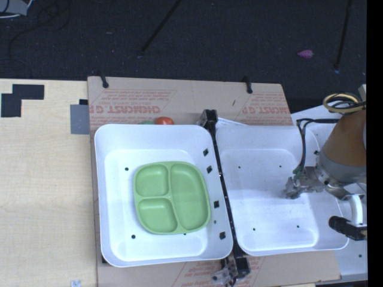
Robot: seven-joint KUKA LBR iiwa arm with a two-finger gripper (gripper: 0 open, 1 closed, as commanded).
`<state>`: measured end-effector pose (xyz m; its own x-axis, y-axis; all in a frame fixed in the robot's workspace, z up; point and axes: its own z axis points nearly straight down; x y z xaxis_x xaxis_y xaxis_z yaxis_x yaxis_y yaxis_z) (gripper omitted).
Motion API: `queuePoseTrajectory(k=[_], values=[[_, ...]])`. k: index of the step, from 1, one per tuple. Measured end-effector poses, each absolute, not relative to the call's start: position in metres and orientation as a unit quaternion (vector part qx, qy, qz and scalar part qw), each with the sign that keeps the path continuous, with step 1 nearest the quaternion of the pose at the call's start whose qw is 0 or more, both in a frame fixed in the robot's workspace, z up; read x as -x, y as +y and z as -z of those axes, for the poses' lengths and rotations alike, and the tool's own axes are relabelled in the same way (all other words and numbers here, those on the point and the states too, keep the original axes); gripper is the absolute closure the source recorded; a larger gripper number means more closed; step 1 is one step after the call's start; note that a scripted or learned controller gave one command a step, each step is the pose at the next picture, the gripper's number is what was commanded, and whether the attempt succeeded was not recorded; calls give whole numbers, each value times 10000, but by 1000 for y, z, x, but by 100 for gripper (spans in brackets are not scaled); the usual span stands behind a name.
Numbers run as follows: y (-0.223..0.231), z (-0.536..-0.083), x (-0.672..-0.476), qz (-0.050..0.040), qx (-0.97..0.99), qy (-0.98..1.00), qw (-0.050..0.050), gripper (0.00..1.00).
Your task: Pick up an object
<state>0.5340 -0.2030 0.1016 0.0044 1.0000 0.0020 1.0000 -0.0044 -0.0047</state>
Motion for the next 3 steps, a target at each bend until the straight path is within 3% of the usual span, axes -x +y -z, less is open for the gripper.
queuePoseTrajectory(k=[2,3], values=[[-205,-186,-537,5,7069,-7073,-10,100],[-204,-241,-547,6,7066,-7076,-15,100]])
